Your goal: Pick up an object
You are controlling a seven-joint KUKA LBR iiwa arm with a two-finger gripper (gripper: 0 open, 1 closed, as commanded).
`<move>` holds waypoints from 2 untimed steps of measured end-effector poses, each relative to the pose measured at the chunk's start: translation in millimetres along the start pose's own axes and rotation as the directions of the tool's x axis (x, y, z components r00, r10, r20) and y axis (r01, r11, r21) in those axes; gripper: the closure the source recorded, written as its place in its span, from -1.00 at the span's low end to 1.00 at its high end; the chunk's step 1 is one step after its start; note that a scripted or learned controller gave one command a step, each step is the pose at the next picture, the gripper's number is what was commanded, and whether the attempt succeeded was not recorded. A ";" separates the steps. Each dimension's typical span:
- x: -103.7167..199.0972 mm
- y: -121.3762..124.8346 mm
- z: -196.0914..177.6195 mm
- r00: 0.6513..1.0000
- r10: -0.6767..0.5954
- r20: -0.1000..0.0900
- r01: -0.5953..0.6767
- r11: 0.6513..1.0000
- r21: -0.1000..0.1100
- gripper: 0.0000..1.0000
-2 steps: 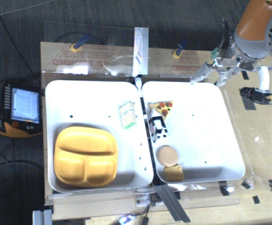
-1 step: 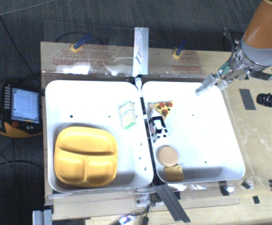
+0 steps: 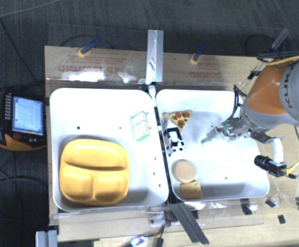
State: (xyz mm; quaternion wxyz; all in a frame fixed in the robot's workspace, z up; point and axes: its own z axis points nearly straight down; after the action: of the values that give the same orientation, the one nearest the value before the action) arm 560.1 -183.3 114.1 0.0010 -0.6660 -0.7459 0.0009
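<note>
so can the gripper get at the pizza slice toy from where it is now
Probably yes. The gripper hangs over the right bin, and the pizza slice toy lies in that same bin near its upper left corner, with bare white floor between them. The bin's dividing wall sits close beside the slice, which might crowd a grasp.

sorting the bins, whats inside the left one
The left bin holds a large yellow loaf-shaped toy and a small green-and-white card. Whatever lies beneath the yellow toy is covered.

Open white floor spreads across the right bin (image 3: 242, 187) east of the round cookie (image 3: 184, 170); pizza slice (image 3: 179, 118), black-and-white toy (image 3: 174, 139) and brown block (image 3: 191, 190) crowd the divider beside it.
</note>
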 end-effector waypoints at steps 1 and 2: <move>7.3 -15.9 14.6 0.998 -0.055 0.000 0.055 0.998 -0.001 -1.00; 13.1 -2.3 -190.9 0.939 0.343 0.004 -0.343 0.939 -0.002 -1.00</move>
State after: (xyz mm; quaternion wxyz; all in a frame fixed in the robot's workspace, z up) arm 556.8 -170.5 305.0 -0.0013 -0.7859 -0.6184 0.0020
